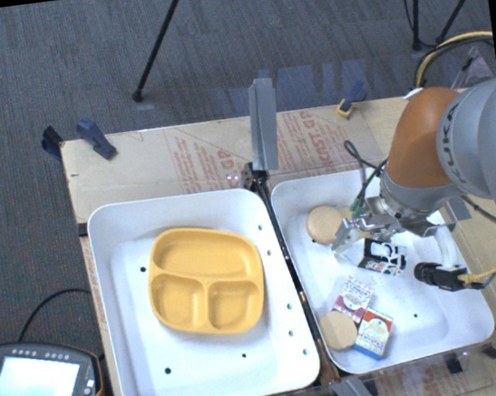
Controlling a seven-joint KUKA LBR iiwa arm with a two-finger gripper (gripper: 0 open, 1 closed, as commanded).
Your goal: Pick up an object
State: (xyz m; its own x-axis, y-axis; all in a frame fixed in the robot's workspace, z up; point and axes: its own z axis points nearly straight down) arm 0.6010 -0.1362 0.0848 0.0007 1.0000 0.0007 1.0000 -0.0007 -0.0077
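Note:
The right bin (458, 323) holds a tan round bun (324, 222) at its far left. A second tan bun (337, 330) lies near the front. Beside that one are a small red-and-white packet (353, 294) and a blue, orange and white carton (375, 334). My gripper (375, 243) hangs low over the middle of the right bin. It is just right of the far bun and above the packet. I see nothing held in it.
The left bin (119, 256) carries a yellow divided tray (206, 279). A grey upright post (264, 126) stands behind the gap between the bins. A black cable plug (435, 274) hangs from the arm over the right bin's right side.

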